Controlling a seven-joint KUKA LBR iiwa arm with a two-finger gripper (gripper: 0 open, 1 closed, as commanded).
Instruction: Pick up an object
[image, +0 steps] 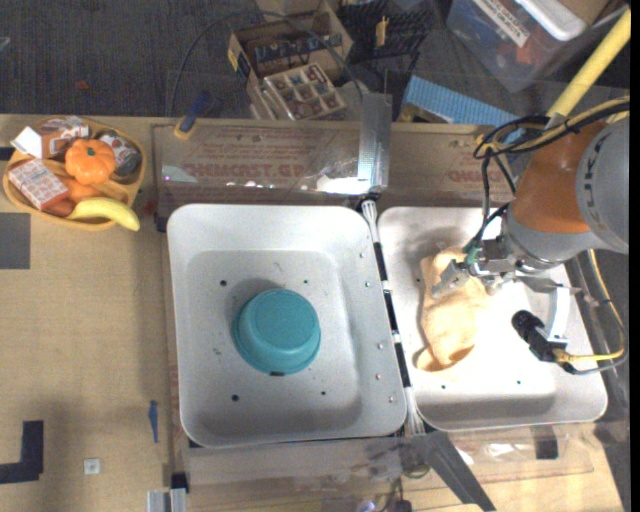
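I am watching the gripper (462, 272) working low in the right bin (560, 400), right at the upper edge of a tan, floppy cloth-like object (447, 318). I cannot tell how its grasp stands. Most of the object is lying just below and left of the gripper. I am judging that a pinch on one thin edge could slip as it is lifting. The teal bowl (278, 330) is sitting well left, in the other bin (200, 250).
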